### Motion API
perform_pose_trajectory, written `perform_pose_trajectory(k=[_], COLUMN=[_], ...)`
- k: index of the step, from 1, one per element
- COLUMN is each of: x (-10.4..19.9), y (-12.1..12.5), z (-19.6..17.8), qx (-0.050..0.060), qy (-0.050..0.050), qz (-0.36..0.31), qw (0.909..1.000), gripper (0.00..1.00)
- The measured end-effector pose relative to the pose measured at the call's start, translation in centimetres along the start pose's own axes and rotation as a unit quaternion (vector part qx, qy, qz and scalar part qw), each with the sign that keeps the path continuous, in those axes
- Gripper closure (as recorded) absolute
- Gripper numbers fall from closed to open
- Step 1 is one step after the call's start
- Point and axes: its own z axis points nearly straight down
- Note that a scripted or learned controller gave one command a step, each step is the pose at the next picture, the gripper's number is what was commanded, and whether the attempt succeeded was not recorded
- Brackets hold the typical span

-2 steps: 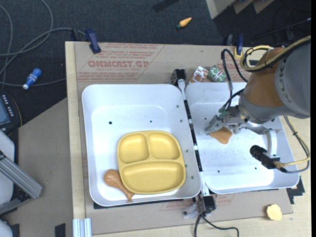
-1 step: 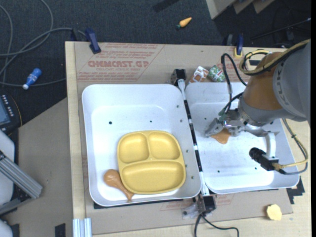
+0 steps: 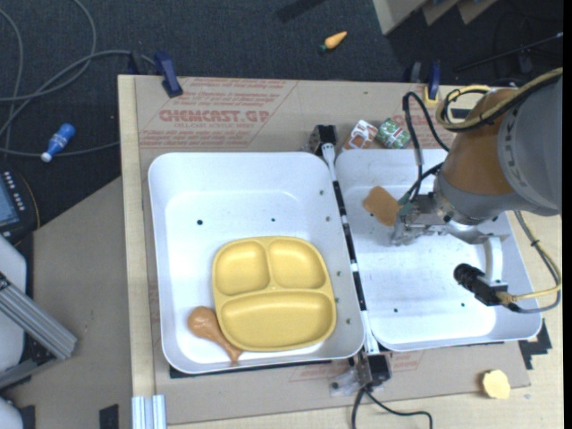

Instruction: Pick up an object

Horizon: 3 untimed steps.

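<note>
**Down in the right bin, claw beside a brown piece**

Over on the right, the grey arm (image 3: 527, 141) with its orange band reaches into the right bin (image 3: 429, 320), and its claw (image 3: 407, 226) sits low near the bin's floor. I cannot tell how far it is open. A small brown piece (image 3: 382, 205) lies just beside it, toward the bins' shared edge. The left bin (image 3: 179, 195) holds a yellow divided plate (image 3: 273, 293) with an orange drumstick-shaped toy (image 3: 211, 327) touching its lower left corner. Both bins rest on the tabletop (image 3: 223, 105).
</note>
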Motion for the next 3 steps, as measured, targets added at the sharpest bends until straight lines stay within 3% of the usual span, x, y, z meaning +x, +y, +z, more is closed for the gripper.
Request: perform_pose_trajectory(k=[1,2,3], x=[0.0,1.3,1.2], y=[0.0,7.5,7.3], z=[0.1,1.0,-0.2], qx=[0.001,-0.003,-0.002], qy=[0.0,0.0,-0.002], qz=[0.0,-0.002,-0.001], qw=[1.0,1.0,1.0], gripper=[0.0,0.0,1.0])
